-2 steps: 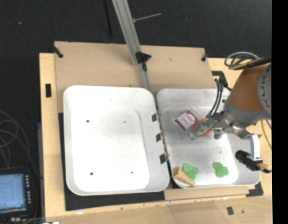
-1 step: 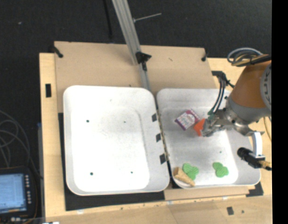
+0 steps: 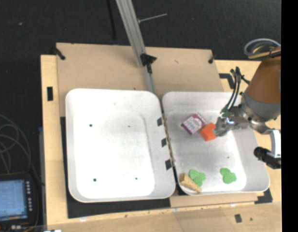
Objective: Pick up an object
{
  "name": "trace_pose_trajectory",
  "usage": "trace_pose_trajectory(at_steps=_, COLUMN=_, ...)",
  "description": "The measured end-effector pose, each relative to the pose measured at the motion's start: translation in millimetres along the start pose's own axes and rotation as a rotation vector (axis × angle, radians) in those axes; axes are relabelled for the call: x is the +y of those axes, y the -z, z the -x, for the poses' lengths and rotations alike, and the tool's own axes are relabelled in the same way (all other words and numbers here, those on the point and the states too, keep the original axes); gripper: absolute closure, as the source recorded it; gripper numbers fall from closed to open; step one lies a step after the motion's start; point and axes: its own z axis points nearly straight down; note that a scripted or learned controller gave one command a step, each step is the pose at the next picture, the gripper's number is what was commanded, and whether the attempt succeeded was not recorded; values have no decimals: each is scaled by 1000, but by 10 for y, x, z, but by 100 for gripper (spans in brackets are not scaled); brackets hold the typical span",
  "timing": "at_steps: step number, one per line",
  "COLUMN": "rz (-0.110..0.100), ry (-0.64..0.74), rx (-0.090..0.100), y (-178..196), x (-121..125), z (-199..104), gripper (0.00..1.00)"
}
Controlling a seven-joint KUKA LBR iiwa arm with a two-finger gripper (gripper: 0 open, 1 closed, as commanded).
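In the right bin (image 3: pixel 245 178) an orange block (image 3: pixel 208 132) lies near the middle, touching a purple and white packet (image 3: pixel 192 123) on its upper left. My gripper (image 3: pixel 222 127) is low over the bin, right against the orange block's right side. The grey wrist and orange band (image 3: pixel 265 83) rise behind it to the right. Along the bin's front lie a green piece (image 3: pixel 197 177), a second green piece (image 3: pixel 228 176) and a tan piece (image 3: pixel 189 181).
The left bin (image 3: pixel 76 110) sits beside the right one, with a raised divider (image 3: pixel 166 139) between them. A metal pole (image 3: pixel 132 25) slants up from behind the bins. Cables (image 3: pixel 234 88) hang by the wrist.
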Motion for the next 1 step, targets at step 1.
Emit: trace_pose_trajectory(at_steps=1, rz=-3, ry=3, rx=1, y=136, x=11, z=16, gripper=100)
